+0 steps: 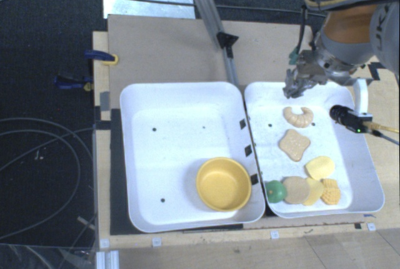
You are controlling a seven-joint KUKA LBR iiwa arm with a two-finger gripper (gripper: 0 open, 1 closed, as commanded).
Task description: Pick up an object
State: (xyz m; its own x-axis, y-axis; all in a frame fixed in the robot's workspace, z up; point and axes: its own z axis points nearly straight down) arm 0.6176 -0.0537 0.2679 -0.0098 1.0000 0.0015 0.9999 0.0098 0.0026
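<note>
While the grey arm (359, 17), with its orange band, reaches in from the right, its jaws hang over the far left corner of the right bin (370, 189), just above and to the left of a tan croissant-shaped piece (299, 116). The jaws point down at bare white bin floor, and nothing shows between them. They read only as a dark cluster from this slant, so I cannot tell whether they are spread or pressed together.

All the small objects lie in the right bin. Below the croissant-shaped piece sits a flat beige piece with lobed corners (294, 145). Nearer the front, a pale yellow slice (320, 167) lies to its right. Along the front wall a row of pieces crowds together: a green piece (275, 190) at the left, a round tan disc (295, 189) touching it, then a yellow wedge (313, 192) and an orange waffle-patterned piece (330, 192).

In the left bin (134, 102) a yellow bowl (223, 183) stands upright near the front right corner.

Both bins rest side by side on the brown desk (162, 49). A slanted grey pole (206, 2) crosses the desk's far edge, and a blue and yellow clamp (100, 58) grips its left side.
</note>
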